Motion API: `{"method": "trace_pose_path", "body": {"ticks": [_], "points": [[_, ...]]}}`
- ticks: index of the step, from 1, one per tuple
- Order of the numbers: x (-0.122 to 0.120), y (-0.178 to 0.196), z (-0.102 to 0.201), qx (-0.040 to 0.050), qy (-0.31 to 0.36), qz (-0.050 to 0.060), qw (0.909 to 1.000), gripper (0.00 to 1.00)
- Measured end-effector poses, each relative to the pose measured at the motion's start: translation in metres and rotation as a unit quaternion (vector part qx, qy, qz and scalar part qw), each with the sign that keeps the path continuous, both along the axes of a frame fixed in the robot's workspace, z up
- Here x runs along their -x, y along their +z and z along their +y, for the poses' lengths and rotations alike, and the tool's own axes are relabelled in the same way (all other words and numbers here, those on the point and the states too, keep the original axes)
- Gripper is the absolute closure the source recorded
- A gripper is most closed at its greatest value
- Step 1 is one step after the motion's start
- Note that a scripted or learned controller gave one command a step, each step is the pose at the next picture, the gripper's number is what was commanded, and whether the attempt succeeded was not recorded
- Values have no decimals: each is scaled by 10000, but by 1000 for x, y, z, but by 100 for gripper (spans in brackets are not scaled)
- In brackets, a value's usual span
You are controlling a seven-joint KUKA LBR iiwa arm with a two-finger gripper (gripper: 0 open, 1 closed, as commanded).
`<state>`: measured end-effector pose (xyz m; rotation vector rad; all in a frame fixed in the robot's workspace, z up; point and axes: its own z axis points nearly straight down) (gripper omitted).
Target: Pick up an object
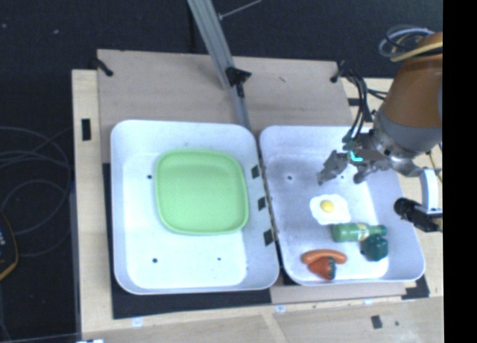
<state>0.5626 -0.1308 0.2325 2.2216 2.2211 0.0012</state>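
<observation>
The right bin (298, 148) holds a fried egg toy (329, 208), a green bottle (356, 232) lying on its side, a dark green lump (375, 247) and a red-orange pepper-like piece (323, 261) near the front rim. My gripper (344, 169) hangs over the right bin's middle, just above and behind the egg. Its two fingers are spread apart with nothing between them. The arm's grey and orange wrist reaches in from the right.
The left bin (134, 185) carries a light green square plate (201, 190). A grey metal pole (212, 28) slants up from the bins' shared back edge. A black fitting (414, 212) juts in over the right bin's right rim.
</observation>
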Motion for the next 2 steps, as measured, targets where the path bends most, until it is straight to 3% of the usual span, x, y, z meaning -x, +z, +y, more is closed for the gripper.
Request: {"method": "trace_pose_path", "body": {"ticks": [1, 2], "points": [[0, 0, 0, 0, 0, 0, 10000, 0], [1, -42, -4, 2, -4, 17, 10000, 0]]}}
